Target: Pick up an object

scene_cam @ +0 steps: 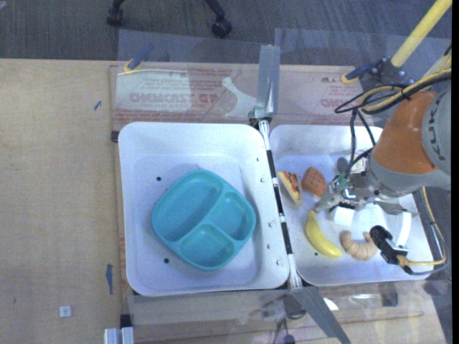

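In the right bin lie a yellow banana, a tan curved pastry, a brown roll and a red-and-yellow sandwich wedge. My gripper hangs low over the middle of this bin, just above the banana's upper end and right of the brown roll. The wrist and its fittings hide the gripper's tips, and I see nothing held in it.
The left bin holds a teal divided plate. A metal divider runs between the two bins. The grey arm with its orange band reaches in from the right over the right bin's far side.
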Controlling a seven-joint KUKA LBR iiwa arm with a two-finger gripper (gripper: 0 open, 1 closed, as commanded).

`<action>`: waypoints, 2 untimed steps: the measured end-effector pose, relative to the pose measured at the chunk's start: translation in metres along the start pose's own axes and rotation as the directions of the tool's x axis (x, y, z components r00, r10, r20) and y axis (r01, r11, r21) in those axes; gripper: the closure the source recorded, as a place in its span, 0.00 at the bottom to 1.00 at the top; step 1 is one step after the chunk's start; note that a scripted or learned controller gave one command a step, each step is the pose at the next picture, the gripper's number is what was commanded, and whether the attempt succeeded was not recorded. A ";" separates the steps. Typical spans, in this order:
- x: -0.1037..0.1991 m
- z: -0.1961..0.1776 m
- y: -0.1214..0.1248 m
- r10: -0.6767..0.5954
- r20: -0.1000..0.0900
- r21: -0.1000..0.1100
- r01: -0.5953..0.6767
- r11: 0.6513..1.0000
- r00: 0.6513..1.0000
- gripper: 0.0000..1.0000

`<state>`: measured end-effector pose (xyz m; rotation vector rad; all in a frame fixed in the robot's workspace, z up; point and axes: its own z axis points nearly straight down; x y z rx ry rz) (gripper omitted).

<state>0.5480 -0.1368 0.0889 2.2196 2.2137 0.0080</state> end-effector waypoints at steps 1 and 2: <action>0.000 -0.009 0.001 0.001 0.000 -0.003 -0.001 1.000 1.000 1.00; 0.069 -0.098 0.006 -0.007 -0.001 0.009 0.007 1.000 1.000 1.00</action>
